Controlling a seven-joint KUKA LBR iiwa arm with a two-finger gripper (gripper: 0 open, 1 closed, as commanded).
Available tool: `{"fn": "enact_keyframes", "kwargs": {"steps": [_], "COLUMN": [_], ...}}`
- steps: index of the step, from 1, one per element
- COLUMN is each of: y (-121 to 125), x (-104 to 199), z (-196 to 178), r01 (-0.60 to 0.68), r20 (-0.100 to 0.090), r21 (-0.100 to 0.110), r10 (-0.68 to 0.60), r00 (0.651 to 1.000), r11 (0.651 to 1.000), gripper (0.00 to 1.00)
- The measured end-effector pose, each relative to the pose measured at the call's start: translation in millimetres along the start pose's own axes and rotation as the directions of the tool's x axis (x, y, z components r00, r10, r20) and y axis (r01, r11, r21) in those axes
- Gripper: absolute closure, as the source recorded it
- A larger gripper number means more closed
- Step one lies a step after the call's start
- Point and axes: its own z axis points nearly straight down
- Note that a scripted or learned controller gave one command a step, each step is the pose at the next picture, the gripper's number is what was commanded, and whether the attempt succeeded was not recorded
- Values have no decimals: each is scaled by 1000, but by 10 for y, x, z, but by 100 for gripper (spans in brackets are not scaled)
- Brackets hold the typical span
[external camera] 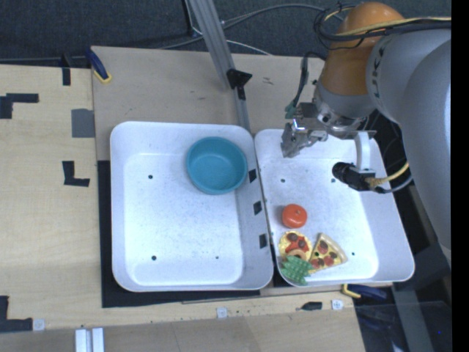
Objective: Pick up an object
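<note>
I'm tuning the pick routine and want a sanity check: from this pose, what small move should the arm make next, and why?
Probably shift the gripper toward the near end of the right bin, over the red tomato toy. The gripper sits at the bin's far left corner with nothing beneath it, while the tomato lies apart from the pizza slices, leaving room around it.

The arm [410, 57] runs out of frame at the right and top edges, so its base is unseen; the gripper [293, 147] is too small and blurred to tell how its fingers stand; the arm covers the right bin's [381, 262] far right corner; the pole's [212, 35] top is cut off.
</note>
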Motion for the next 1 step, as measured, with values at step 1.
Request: {"fn": "enact_keyframes", "kwargs": {"steps": [1], "y": [173], "x": [526], "z": [30], "r01": [1], "r20": [0], "r21": [-1], "r10": [-1], "r00": [1000], "r11": [1000], "gripper": [100]}}
